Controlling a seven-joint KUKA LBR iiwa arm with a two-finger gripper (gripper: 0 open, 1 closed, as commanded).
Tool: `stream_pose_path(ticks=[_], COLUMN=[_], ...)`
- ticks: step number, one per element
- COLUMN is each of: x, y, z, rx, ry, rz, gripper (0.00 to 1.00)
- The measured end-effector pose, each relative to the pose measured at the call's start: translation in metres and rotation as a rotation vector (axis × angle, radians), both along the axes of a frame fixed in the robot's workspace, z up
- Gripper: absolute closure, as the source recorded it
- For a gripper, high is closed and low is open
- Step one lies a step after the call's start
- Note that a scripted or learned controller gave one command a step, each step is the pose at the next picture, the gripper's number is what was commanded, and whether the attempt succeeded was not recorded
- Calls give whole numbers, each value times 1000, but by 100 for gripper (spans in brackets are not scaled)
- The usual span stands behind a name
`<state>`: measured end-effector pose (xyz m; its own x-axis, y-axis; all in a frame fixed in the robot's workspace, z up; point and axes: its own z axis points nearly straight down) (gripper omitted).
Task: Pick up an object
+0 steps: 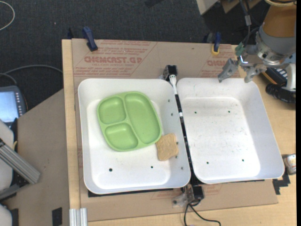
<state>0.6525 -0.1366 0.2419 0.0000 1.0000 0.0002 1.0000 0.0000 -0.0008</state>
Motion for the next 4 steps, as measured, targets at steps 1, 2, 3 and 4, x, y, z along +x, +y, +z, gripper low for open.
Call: stream_pose_path(ticks=[1, 2, 3, 4], x=[15, -58, -55, -96], y=[4, 105, 99, 107], z=[249, 278, 286, 198], rx=[-6, 3, -1, 0], ry=[-23, -4, -4, 9], rz=[3, 11, 2, -2], gripper=[0, 0, 100, 100])
